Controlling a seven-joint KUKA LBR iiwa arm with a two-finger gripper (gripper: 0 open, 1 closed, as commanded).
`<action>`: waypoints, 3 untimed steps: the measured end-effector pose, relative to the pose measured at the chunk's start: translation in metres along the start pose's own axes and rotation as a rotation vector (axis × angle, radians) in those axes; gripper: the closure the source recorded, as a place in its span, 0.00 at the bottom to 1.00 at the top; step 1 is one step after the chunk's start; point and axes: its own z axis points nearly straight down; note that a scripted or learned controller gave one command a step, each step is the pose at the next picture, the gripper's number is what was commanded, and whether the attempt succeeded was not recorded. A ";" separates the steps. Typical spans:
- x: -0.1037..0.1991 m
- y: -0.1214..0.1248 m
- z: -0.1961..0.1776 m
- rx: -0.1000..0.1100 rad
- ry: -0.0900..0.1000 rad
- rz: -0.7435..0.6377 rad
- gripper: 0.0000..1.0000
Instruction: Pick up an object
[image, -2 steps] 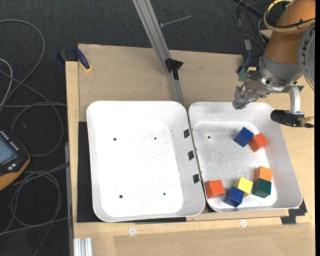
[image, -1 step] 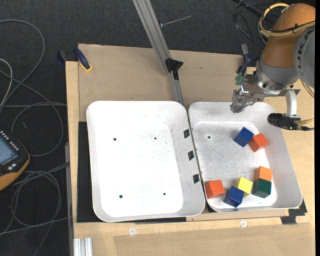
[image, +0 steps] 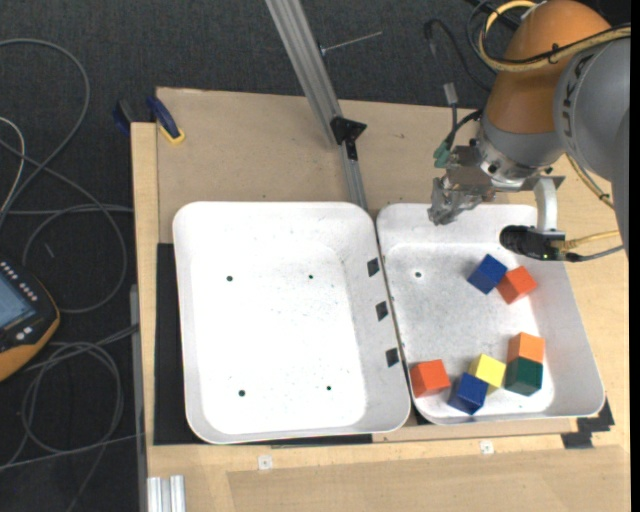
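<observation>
My gripper (image: 443, 212) hangs over the far edge of the right bin (image: 575, 345), with its dark fingers pointing down and nothing visible between them. A blue cube (image: 488, 273) and an orange-red cube (image: 516, 284) lie side by side in the bin's middle right, below and right of the gripper. Along the bin's near edge lie an orange cube (image: 430, 376), a blue cube (image: 467, 392), a yellow cube (image: 489, 370), a green cube (image: 523, 376) and another orange cube (image: 526, 348).
The left bin (image: 200, 330) lies beside the right one, with black clips (image: 381, 310) along the shared wall. A slanted metal pole (image: 320, 90) rises behind the bins. Cables and a handheld device (image: 20, 315) lie left of the bench.
</observation>
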 end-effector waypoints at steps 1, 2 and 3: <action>0.045 0.009 -0.008 -0.004 -0.001 0.000 1.00; 0.098 0.013 -0.002 -0.003 -0.001 0.000 1.00; 0.154 0.011 -0.020 -0.004 -0.001 -0.001 1.00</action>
